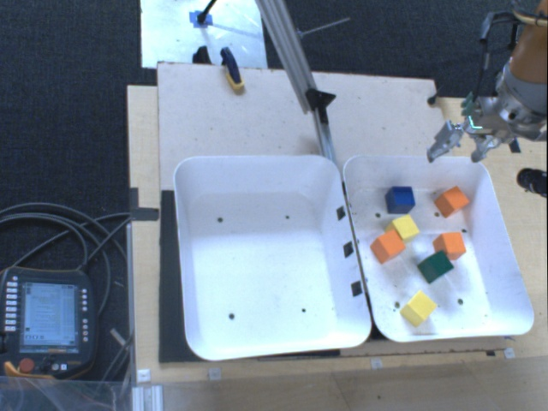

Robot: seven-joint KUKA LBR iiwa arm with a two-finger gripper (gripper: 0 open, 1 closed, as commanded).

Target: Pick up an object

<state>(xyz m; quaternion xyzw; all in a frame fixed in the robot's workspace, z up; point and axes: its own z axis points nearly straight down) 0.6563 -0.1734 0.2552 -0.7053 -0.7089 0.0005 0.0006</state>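
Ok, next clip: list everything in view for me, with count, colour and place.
Bins: two, white, side by side on the bench.
Orange cubes: three, right bin.
Yellow cubes: two, right bin.
Blue cube: one, right bin, far side.
Green cube: one, right bin.
Teach pendant: one, dark, lower left, cabled.
Metal pole: one, silver, slanting over the bench.
Clamp: one, blue and yellow, far edge.
Gripper: one, grey, fingers apart, above the right bin's far right corner.

Grey arm [524, 67] entering from the right, orange band above the wrist. Gripper [462, 146] pointed down and leftward, two fingers [443, 143] spread apart, nothing between them.
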